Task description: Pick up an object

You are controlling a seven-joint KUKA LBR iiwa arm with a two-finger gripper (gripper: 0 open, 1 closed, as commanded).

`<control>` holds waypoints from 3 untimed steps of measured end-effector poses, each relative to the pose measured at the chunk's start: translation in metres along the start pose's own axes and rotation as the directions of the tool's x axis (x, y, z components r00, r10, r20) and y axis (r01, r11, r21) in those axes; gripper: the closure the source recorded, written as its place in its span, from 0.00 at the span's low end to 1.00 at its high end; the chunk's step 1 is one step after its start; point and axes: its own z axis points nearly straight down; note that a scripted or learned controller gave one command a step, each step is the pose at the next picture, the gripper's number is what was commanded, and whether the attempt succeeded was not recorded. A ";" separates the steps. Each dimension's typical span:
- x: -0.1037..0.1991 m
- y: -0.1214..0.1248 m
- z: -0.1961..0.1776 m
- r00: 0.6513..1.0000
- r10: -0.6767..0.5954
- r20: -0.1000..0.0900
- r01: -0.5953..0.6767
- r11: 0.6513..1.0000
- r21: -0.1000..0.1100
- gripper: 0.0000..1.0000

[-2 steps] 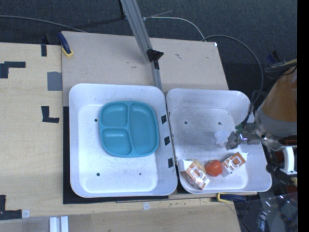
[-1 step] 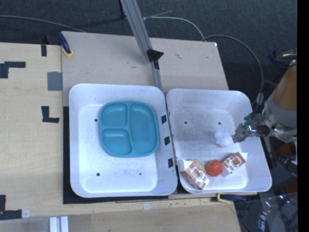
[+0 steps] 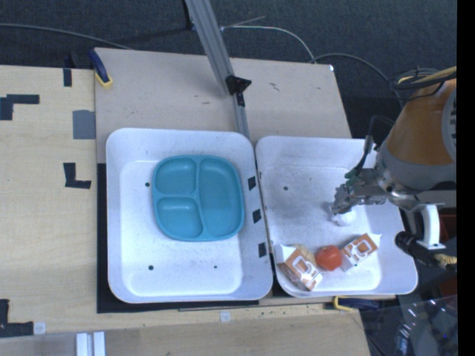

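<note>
In the right bin (image 3: 297,162) my gripper (image 3: 346,201) reaches in from the right and hangs low over the bin floor. A small white thing (image 3: 344,216) lies right beneath its tip, partly hidden by it. Near the bin's front edge lie an orange-and-white packet (image 3: 300,266), a red ball (image 3: 329,257) and a second orange-and-white packet (image 3: 360,248). These three sit in front of the gripper, apart from it.
The left bin (image 3: 126,199) holds a blue divided plate (image 3: 199,196). A metal pole (image 3: 211,35) slants over the back of the bench, ending at the wall between the bins. The arm's orange band (image 3: 423,128) looms over the right bin's right edge.
</note>
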 end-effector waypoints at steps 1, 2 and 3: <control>0.064 0.004 -0.002 1.000 -0.001 0.000 0.001 1.000 0.001 1.00; 0.118 -0.005 -0.014 1.000 0.000 0.000 0.000 1.000 0.001 1.00; 0.172 -0.014 -0.011 1.000 0.000 0.001 0.000 1.000 0.003 1.00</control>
